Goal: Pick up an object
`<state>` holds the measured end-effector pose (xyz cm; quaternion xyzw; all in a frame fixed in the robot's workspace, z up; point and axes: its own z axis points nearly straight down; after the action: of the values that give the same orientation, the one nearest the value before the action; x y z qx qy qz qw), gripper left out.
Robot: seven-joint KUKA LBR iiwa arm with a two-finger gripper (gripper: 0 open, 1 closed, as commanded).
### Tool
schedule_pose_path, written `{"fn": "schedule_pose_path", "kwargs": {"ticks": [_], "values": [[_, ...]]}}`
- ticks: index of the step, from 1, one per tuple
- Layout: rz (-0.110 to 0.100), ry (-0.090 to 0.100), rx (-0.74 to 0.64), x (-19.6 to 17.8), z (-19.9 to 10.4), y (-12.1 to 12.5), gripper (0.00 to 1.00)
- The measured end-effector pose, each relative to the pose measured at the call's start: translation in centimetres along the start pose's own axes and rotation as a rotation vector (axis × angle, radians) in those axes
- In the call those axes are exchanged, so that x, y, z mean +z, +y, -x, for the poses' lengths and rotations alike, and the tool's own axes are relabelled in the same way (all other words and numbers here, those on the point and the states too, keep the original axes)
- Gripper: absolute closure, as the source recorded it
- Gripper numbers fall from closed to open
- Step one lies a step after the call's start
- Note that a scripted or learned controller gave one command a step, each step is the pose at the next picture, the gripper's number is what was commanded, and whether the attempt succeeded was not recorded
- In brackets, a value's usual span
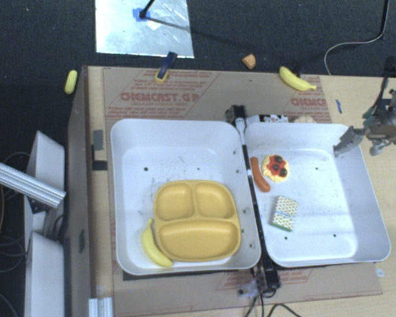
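From above, the grey two-finger gripper [358, 142] hangs over the right white plastic bin's [369, 243] far right rim, jaws spread and holding nothing, likely staged for a descent. Candidates lie near the divider: a red toy sausage [260, 175], a round pizza-like toy [275, 168] and a patterned box [285, 213]. The left bin [129, 150] holds a yellow compartment tray [197, 220], a banana [154, 246] touching its edge.

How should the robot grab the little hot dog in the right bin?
Best guess: take the hot dog across its thin middle, coming straight down from above. It lies flat on the right bin floor, long and narrow, slanting beside the divider. The pincer fingers should close across its width, though the divider on one side and the round pizza toy on the other leave little room.
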<state>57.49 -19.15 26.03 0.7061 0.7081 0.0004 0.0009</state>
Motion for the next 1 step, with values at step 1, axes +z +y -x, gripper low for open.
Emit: {"fn": "schedule_pose_path", "kwargs": {"ticks": [1], "values": [[-0.002,0.001,0.0,10.32,-5.28,-3.34,0.0]]}}
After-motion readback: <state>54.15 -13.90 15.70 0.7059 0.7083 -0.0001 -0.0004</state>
